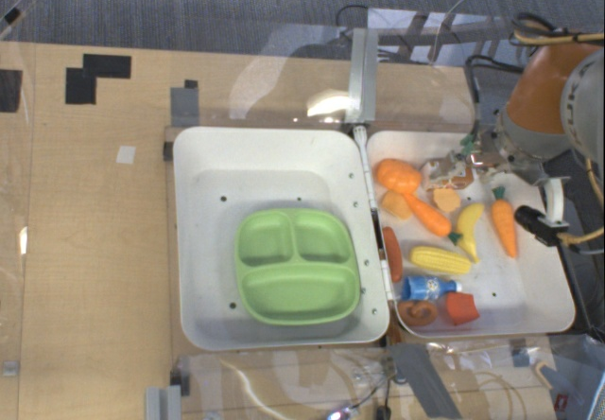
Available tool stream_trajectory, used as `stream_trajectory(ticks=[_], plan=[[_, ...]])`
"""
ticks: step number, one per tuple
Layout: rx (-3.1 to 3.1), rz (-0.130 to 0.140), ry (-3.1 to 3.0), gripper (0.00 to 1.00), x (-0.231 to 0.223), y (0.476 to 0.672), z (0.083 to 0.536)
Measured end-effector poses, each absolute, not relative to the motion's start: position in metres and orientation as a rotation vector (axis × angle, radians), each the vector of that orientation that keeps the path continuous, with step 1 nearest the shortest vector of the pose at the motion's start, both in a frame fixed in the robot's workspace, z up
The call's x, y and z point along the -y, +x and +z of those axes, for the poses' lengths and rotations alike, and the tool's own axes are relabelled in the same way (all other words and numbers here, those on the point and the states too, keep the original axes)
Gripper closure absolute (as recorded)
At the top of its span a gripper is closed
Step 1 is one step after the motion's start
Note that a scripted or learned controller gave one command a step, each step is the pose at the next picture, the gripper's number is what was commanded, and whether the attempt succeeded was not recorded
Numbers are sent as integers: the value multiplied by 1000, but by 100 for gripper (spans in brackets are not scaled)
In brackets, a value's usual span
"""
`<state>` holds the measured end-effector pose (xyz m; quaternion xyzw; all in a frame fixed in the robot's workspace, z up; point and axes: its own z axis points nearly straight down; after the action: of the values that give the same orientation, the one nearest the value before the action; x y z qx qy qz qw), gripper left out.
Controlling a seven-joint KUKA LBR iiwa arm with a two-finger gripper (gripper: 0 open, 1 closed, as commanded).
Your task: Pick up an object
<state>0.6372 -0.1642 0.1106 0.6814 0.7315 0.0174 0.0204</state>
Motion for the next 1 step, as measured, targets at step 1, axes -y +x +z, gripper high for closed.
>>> stream_trajectory(ticks=[1], plan=[[-2430,10,1979,0,124,592,89]])
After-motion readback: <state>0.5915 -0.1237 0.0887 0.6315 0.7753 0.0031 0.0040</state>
